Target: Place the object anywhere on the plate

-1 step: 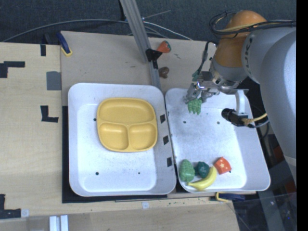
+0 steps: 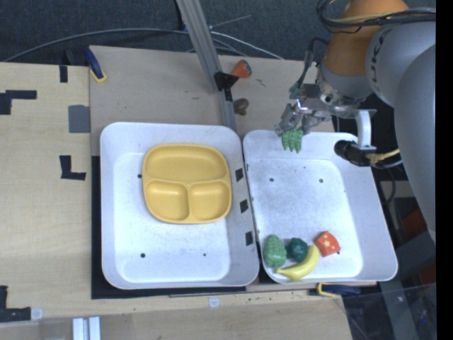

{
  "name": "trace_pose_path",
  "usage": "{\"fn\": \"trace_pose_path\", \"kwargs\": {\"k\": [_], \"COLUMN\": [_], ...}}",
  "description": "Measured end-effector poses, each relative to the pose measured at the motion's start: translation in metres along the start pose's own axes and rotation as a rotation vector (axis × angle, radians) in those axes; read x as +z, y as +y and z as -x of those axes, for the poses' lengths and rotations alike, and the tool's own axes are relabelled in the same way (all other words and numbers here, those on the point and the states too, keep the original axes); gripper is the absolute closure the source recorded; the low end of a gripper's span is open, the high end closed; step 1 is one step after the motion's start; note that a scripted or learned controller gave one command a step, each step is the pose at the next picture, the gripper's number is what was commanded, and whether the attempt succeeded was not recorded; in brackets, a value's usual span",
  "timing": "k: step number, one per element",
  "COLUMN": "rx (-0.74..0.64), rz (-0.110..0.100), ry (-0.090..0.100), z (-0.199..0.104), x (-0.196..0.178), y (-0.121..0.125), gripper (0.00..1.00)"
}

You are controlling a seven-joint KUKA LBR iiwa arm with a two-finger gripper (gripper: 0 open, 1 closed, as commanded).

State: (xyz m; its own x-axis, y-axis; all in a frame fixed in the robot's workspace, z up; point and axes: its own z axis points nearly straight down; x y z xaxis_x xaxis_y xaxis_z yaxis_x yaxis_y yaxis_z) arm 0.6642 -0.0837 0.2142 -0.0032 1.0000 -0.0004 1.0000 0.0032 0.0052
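Green toy (image 2: pixel 291 141) hangs in claw (image 2: pixel 290 127), its shape unclear.

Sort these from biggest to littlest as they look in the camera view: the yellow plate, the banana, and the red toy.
1. yellow plate, by far the biggest
2. banana
3. red toy, only slightly smaller than the banana
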Motion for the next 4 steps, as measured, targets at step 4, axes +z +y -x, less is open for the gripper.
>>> {"fn": "trace_pose_path", "kwargs": {"k": [4], "rx": [-0.004], "rz": [-0.010], "ry": [0.001], "z": [-0.170], "x": [-0.026], "y": [-0.044], "gripper": [1.00]}}
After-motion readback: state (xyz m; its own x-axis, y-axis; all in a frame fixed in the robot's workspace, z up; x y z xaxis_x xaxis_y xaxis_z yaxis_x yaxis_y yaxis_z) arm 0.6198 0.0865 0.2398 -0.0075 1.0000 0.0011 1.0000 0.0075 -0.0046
